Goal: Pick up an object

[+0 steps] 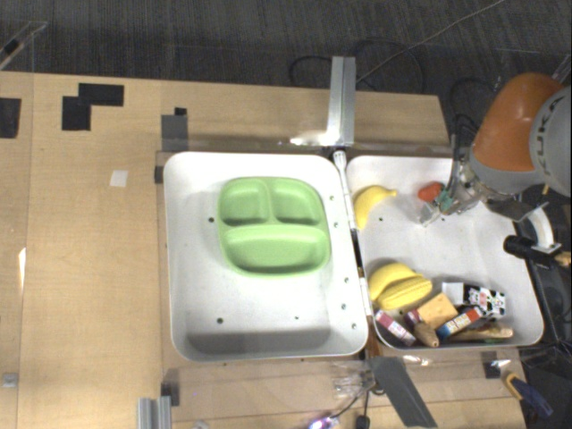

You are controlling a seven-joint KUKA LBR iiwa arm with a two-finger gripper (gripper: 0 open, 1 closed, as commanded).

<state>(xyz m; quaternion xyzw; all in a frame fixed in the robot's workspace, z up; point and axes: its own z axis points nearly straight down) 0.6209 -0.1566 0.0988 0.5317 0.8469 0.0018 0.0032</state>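
A small red object [431,191] lies in the right bin [500,239] near its far wall, close to the gripper [444,206]. A lemon [370,202] sits by the left wall; a banana bunch [399,285] and mixed small items [456,315] crowd the near edge.

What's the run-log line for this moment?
arm: over right bin | gripper: low by red object, far side | grasp: not confirmed | left bin: green divided plate

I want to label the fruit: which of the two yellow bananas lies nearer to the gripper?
The single banana at the right bin's far left wall. It lies level with the gripper, while the other bunch sits lower, beside the clutter.
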